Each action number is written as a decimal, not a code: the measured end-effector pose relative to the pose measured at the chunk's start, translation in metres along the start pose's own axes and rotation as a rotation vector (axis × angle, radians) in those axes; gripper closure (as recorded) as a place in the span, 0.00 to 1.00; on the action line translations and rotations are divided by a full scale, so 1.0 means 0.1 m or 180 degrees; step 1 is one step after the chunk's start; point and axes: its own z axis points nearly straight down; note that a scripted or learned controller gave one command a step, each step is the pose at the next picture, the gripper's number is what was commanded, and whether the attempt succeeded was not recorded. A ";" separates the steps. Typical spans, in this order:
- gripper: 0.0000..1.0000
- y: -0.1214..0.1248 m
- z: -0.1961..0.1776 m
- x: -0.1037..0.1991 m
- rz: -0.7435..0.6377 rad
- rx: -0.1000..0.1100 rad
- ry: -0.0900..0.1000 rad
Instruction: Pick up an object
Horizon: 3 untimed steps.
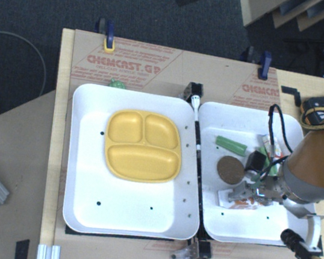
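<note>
You see the gripper (248, 194) low in the right bin (220, 226), above a small flat item (231, 199) on the bin floor. You cannot tell its grip state. A brown disc (229, 169) lies just to its upper left, with a green object (231, 145) beyond. The left bin (78, 198) holds a yellow divided plate (143, 145).

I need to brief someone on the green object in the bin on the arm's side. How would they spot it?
Start at the right bin, the one the arm reaches into. Near its far end lies a green stick-shaped object, just beyond the brown disc. It is the one long, bright green piece there; its neighbour is round and brown.
</note>
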 end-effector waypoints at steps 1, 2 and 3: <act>0.00 0.06 0.18 0.24 0.0036 -0.0085 -0.0068; 0.00 0.04 -1.39 0.16 0.0014 -0.0090 -0.0034; 0.00 0.00 -0.62 0.91 -0.0004 -0.0002 -0.0005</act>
